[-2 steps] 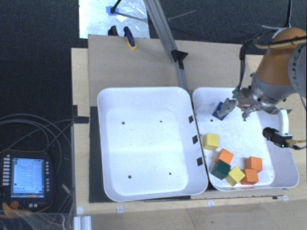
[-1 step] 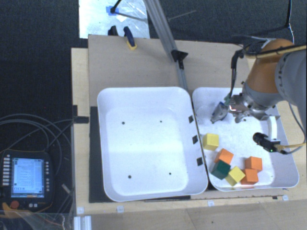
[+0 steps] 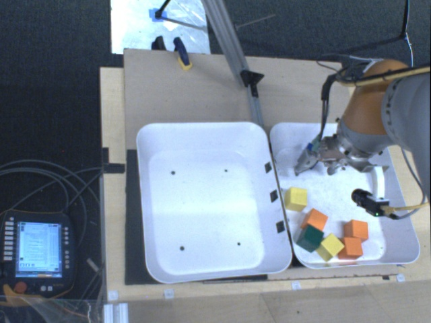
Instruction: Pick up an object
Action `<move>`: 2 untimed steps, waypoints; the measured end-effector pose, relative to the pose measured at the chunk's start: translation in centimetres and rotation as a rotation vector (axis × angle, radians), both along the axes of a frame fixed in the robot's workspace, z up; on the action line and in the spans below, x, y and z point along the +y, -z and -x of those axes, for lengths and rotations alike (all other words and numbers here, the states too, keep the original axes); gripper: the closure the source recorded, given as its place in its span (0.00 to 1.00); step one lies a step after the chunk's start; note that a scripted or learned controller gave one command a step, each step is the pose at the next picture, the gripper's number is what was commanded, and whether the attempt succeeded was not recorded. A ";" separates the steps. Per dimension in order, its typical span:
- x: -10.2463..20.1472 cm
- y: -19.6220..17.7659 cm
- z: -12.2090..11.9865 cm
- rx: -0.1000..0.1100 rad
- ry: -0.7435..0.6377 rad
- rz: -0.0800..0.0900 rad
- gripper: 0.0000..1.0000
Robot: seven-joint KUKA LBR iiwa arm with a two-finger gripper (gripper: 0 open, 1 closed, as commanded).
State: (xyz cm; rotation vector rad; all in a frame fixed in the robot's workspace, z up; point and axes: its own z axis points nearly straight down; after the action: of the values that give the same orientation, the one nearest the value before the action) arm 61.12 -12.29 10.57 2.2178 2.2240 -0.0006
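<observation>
Fingers (image 3: 304,161) spread apart, holding nothing; blocks (image 3: 328,233) apart.

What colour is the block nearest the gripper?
Yellow: the block lies in the right bin, seen in the camera view.

The arm (image 3: 404,106) comes in from the right edge of the camera view, its grey upper link broad and close to the lens. Below it sits the orange band (image 3: 367,110) (rounded, taking up most of the wrist's width). From there the wrist angles down and to the left, ending in the metal gripper (image 3: 311,159), which points toward the lower left. A dark cable (image 3: 324,110) loops along the wrist's left side.
</observation>
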 end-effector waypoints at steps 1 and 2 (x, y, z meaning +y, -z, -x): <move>0.0 -1.2 -0.1 -0.004 -0.002 0.000 1.00; -0.9 -6.1 -0.3 -0.005 0.001 0.001 1.00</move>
State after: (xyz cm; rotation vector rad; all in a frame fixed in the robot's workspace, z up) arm 61.41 -13.22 16.66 2.2154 2.2202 0.0045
